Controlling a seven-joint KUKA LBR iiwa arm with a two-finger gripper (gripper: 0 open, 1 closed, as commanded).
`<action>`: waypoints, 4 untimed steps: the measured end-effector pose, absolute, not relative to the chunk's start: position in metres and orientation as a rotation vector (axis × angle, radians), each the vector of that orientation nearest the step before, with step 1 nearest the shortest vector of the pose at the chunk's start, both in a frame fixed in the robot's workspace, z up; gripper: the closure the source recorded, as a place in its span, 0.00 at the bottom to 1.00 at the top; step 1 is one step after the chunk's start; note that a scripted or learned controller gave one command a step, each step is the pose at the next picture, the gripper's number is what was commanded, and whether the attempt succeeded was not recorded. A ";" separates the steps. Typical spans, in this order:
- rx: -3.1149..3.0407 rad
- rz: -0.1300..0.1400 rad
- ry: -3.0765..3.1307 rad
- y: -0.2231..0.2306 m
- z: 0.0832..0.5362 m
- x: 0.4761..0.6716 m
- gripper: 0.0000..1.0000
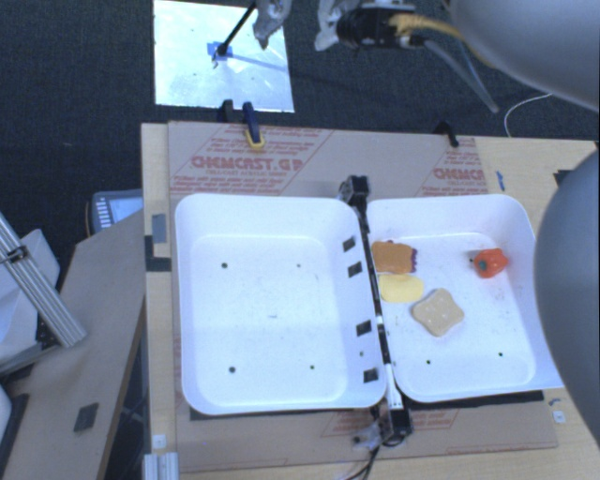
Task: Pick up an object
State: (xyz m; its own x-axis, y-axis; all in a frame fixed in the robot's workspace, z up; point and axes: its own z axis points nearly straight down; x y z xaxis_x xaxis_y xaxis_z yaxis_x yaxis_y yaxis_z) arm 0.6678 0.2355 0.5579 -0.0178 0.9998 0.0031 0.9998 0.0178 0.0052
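So: right bin (511, 220) has four items, all in its upper left and middle area. Orange-brown piece (393, 257) sits against the divider side, with a purple edge on its right. Just below it, touching or nearly so, a flat yellow piece (400, 289). Toast slice (437, 312) lies just right of and below the yellow one, tan and square-ish. Red-orange item (488, 262), maybe a small pepper or tomato, sits well apart near the right wall. Left bin (187, 281) shows bare white floor with a few dark dots. Gripper (292, 21) is at the top edge, above the bench and well away from both bins; jaw state — cannot tell, too blurred. Nothing between them that I can make out. Grey arm (567, 272) bulk covers the right side.
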 end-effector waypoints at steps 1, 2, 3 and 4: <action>2.195 0.013 2.245 0.236 0.569 0.668 1.00; 2.194 0.012 2.246 0.236 0.569 0.668 0.00; 2.188 0.016 2.251 0.237 0.581 0.667 1.00; 2.187 0.015 2.252 0.237 0.580 0.667 0.00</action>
State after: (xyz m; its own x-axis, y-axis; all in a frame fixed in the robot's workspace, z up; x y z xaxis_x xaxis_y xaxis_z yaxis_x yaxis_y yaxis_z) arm 0.6673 0.2367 0.5804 -0.0293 0.9996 0.0049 0.9995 0.0293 0.0087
